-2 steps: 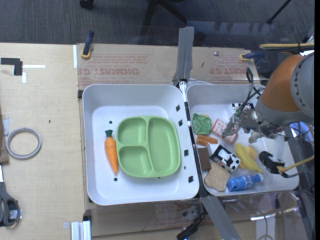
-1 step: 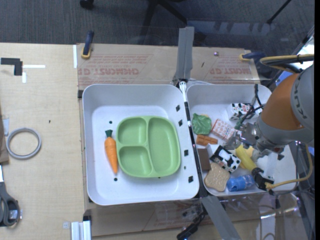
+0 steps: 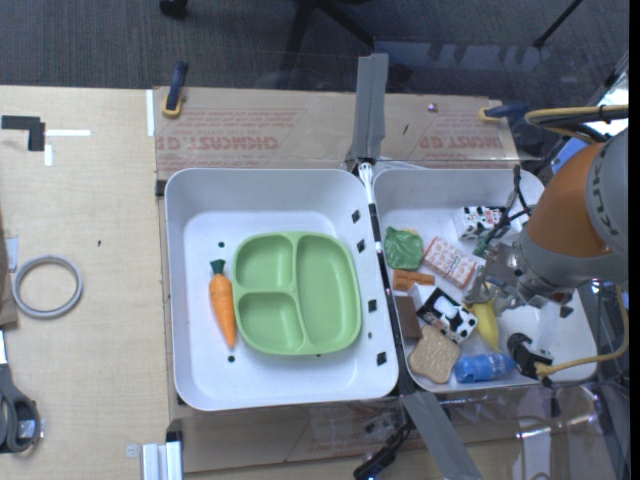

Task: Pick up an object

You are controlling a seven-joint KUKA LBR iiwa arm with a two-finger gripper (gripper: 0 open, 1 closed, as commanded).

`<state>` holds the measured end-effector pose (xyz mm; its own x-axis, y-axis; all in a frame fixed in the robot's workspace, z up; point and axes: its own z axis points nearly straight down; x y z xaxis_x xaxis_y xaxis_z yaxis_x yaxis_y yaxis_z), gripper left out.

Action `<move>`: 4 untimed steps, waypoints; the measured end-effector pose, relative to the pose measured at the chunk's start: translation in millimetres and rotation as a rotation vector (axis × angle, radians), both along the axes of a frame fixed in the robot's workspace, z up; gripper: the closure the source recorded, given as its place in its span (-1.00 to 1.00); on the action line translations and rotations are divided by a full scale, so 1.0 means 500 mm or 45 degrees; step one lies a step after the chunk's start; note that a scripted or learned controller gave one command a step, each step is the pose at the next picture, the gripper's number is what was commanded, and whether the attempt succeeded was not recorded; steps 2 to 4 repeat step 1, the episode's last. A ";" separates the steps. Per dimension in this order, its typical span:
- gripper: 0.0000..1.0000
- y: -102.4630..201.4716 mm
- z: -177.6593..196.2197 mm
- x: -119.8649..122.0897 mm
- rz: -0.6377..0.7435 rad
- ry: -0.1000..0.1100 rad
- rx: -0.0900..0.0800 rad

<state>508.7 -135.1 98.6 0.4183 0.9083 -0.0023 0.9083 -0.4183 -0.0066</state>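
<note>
We see the gripper (image 3: 492, 290) low in the right bin (image 3: 440, 186), near its right wall; we cannot tell its state. A banana (image 3: 486, 324) lies just below it, long axis toward the front edge. A cow toy (image 3: 450, 315), cracker (image 3: 433, 356) and blue bottle (image 3: 481, 368) crowd alongside.
</note>
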 end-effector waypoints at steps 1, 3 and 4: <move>1.00 0.116 0.184 0.071 0.004 -0.005 -0.002; 1.00 0.116 0.184 0.071 0.004 -0.005 -0.002; 1.00 0.116 0.184 0.071 0.004 -0.005 -0.002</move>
